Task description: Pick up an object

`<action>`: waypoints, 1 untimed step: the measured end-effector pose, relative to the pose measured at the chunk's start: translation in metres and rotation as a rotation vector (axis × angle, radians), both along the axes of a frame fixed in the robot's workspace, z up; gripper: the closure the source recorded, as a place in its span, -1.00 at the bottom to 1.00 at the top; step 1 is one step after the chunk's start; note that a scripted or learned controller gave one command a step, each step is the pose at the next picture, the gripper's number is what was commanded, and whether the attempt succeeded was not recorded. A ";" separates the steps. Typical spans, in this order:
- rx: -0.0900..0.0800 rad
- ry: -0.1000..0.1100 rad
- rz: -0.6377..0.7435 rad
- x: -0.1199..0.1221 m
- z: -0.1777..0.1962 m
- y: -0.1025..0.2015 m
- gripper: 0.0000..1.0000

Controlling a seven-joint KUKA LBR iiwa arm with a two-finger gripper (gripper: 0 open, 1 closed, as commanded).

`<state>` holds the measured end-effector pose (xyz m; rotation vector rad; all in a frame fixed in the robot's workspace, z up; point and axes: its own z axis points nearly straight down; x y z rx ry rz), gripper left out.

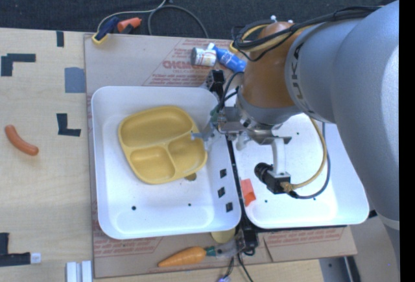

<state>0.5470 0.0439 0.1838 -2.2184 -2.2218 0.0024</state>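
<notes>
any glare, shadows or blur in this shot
Camera view: bright even light washes out the shallow white left bin, the yellow divided plastic plate stays sharp with a soft shadow under its lower edge, and the close grey arm looks soft and oversized.

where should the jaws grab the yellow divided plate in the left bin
Probably the raised outer rim of the yellow divided plate, pinched from above at its right edge. The plate lies flat in the left bin, so only the rim and the divider ridges stand up enough for the jaws to close on. The right edge is nearest the gripper, which reaches in from that side.
</notes>
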 end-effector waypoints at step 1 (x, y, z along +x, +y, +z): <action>-0.003 0.000 -0.010 -0.019 0.011 -0.083 -1.00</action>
